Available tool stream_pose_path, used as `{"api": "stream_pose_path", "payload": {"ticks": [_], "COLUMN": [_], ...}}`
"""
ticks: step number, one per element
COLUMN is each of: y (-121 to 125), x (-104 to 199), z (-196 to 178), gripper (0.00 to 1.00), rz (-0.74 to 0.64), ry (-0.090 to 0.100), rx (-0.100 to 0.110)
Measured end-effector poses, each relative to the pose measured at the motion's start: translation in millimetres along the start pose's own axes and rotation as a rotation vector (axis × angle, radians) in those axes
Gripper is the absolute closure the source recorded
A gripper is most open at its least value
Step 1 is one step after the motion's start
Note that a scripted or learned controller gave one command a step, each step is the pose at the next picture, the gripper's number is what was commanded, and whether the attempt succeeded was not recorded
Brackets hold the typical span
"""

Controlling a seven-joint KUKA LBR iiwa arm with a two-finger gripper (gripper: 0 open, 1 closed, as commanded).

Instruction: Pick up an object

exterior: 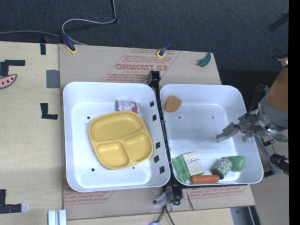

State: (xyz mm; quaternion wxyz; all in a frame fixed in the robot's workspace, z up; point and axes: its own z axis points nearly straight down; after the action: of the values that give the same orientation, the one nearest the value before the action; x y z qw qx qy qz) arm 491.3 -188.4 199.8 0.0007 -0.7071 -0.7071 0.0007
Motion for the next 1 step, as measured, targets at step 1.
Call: {"api": "stream_pose_path", "payload": {"ticks": [1], "y": [-6.4], "x": [-31.1], "z": [105.9], "gripper": [0.00], "rz": [-0.001], "ry": [0.002], "rx": [-0.002]}}
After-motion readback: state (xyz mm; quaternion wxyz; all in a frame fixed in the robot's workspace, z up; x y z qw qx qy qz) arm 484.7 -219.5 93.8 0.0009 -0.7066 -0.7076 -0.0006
